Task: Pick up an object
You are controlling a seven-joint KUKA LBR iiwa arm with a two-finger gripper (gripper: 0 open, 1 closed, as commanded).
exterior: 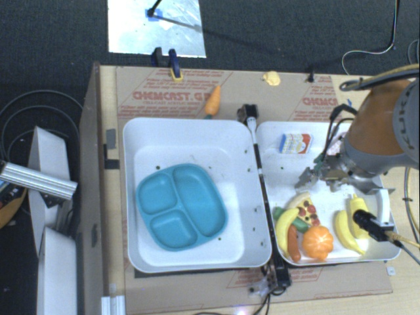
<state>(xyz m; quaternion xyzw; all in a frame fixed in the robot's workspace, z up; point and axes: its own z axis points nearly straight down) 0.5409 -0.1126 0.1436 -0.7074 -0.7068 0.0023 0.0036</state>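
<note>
The right bin (282,176) holds several toy foods. A small white, blue and red carton (294,143) lies near its back left. Along the front lie a yellow banana (285,226), a pizza slice (307,210), a red sausage (293,243), an orange (317,241) and two more bananas (348,232). My gripper (323,176) hangs over the middle of this bin, just behind the pizza slice and to the right of the carton. The grey wrist (367,156) and orange band (384,110) cover the bin's back right.
The left bin (151,143) holds a blue divided plate (180,205). On the cardboard behind the bins lie a toy carrot (212,100) and a small yellow piece (272,79). A black divider bar (261,182) runs between the bins. Cables hang at the right.
</note>
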